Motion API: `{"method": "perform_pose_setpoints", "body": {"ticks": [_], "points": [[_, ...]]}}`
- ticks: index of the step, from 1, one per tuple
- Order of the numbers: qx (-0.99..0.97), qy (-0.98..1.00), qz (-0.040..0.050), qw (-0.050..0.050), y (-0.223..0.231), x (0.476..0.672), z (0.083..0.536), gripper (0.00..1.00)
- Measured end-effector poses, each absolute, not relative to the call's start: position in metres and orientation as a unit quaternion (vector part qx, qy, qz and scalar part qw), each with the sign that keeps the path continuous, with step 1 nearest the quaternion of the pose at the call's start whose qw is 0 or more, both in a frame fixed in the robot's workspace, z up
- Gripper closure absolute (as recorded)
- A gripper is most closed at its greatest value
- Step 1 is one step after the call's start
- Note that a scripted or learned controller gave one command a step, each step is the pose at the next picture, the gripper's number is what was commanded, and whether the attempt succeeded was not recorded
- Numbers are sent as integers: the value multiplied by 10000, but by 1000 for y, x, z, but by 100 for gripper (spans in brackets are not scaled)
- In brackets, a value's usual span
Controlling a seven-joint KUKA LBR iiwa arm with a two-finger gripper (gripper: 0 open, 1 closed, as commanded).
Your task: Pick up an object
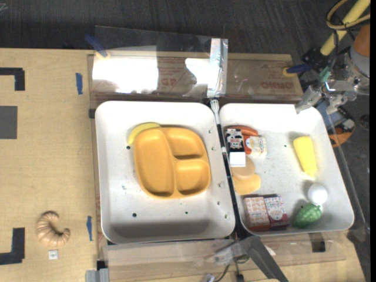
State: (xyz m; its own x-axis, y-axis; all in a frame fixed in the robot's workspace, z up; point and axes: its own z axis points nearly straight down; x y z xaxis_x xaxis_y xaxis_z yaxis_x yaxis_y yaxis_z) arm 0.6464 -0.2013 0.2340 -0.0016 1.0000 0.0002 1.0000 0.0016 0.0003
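1. White plastic forms both shallow bins: the left bin point(111, 216) and the right bin point(338, 184) touch along a central seam on the tan table point(44, 169).
2. The left bin carries a yellow divided tray point(170, 160), and a yellow rim of something pokes from under the tray at its 11 o'clock.
3. In the right bin, a long yellow block point(305, 153) lies at about 2 o'clock from the bin's centre, well apart from the rest.
4. A white ball point(317, 193) sits at 4 o'clock, touching a green lumpy object point(308, 215) just below it.
5. Two small red-and-white packets point(265, 210) lie side by side at 6 o'clock.
6. Against the seam at 10 o'clock, a cluster crowds together: a printed carton point(235, 140), an orange-and-white packet point(255, 144), a white cube point(237, 159) and a pale orange disc point(245, 181).
7. The pincer point(320, 96) hangs above the right bin's 1 o'clock corner, carrying nothing visible; how wide it stands I cannot tell.
8. A clear sheet point(158, 69) stands behind the bins at 12 o'clock.
9. A croissant-shaped toy point(53, 228) rests on the table at 8 o'clock, outside the bins.
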Motion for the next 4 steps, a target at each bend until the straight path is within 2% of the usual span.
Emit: {"method": "perform_pose_setpoints", "body": {"ticks": [1, 2, 3, 4], "points": [[6989, 7152, 71, -1, -211, 617, 99, 0], [7006, 7136, 35, 20, -216, 615, 108, 100], [6593, 7518, 24, 43, -189, 596, 209, 100], [6818, 7315, 6, -10, -115, 582, 209, 100]]}}
